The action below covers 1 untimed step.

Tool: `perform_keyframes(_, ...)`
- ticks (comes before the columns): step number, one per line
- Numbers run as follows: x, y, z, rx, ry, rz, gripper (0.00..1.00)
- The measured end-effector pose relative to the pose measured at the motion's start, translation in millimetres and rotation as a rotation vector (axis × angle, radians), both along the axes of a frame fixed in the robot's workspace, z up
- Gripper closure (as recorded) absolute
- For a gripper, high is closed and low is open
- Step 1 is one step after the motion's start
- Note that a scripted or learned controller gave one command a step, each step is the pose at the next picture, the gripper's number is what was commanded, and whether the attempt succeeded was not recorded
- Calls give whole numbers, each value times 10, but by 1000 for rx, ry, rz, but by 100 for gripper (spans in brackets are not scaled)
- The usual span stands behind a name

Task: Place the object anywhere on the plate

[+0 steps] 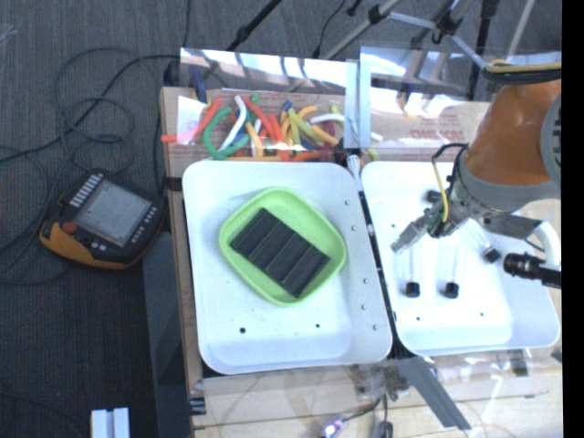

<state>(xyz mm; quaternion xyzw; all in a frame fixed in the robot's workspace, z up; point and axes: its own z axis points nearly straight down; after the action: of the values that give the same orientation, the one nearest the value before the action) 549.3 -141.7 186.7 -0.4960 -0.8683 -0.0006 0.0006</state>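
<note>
Tool (429,287) is hanging open and empty over the right bin (474,331), frame right. Dark ribbed slab (278,251) is already lying on the green plate (239,222), left bin. Looking stiff, light; grip across its narrow edges.

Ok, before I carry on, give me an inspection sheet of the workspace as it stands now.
Surface: two white bins side by side, left bin and right bin.
Job's things: green plate in the left bin, with a dark ribbed slab lying flat on it.
Clutter: coloured tubes heaped behind the left bin.
Gripper: gripper over the right bin, fingers pointing down, apart, nothing between them.
Cables: black cables on the floor at left; yellow wire at the wrist.
Surroundings: teach pendant on the floor, tripod legs behind.
</note>
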Motion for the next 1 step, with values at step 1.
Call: perform_keyframes(1, -655, 697, -34, 0, 1, 178, 100)
